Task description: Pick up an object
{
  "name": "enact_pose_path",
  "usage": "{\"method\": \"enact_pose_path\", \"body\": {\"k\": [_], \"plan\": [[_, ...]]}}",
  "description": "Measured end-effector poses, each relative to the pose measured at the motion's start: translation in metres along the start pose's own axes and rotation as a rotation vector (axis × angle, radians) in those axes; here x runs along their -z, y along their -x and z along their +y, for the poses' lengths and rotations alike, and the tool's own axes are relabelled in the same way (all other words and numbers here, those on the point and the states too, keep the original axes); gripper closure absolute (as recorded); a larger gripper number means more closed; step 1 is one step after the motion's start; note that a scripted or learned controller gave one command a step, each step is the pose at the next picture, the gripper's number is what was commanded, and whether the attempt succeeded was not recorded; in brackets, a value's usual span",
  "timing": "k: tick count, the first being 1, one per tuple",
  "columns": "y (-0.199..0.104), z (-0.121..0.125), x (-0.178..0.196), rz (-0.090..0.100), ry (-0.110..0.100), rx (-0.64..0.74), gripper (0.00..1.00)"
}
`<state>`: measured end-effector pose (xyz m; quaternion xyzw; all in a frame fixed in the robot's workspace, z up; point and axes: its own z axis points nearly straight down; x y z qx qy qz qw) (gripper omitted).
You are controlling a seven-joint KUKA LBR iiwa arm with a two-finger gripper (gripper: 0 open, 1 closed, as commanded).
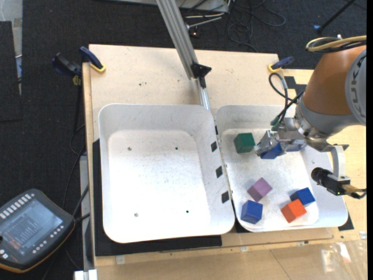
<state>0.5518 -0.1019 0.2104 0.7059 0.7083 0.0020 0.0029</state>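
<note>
Five blocks (259, 188) lie in the right bin (326, 219) — left bin (116, 156) beside it.

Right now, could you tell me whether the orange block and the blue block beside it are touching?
Touching. The camera view shows the orange block pressed against the blue block with no white bin floor between them.

Overhead view: the tool (273, 146) sits low in the right bin (326, 217), just right of a green cube (245, 142), touching a blue object (271, 152). Four cubes lie nearer.
</note>
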Motion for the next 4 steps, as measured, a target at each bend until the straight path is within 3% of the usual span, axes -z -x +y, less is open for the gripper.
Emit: {"method": "enact_pose_path", "body": {"k": [1,4], "plan": [[0.0,0.002,0.025,0.0,-0.002,0.0,1.0],[-0.166,0.013,0.042,0.003,-0.007,0.005,1.0]]}}
